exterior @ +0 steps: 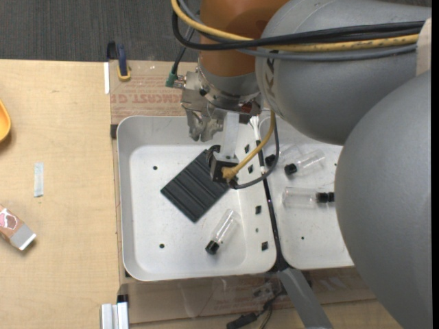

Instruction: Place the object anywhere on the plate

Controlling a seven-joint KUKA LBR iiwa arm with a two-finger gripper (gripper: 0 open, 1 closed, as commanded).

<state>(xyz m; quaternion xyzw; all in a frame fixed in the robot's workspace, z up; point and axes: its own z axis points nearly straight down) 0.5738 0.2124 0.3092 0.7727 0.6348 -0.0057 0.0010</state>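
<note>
Jaws above the left bin (147, 214), near its far rim.
Black plate (195, 189) lies askew inside, a vial (221, 232) near it; jaws' state cannot be told.

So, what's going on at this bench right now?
A grey robot arm reaches over the left bin, its tool near the far corner of a black ribbed plate. A clear vial lies in that bin beside the plate, not on it. A second vial and a third vial lie in the right bin.
</note>
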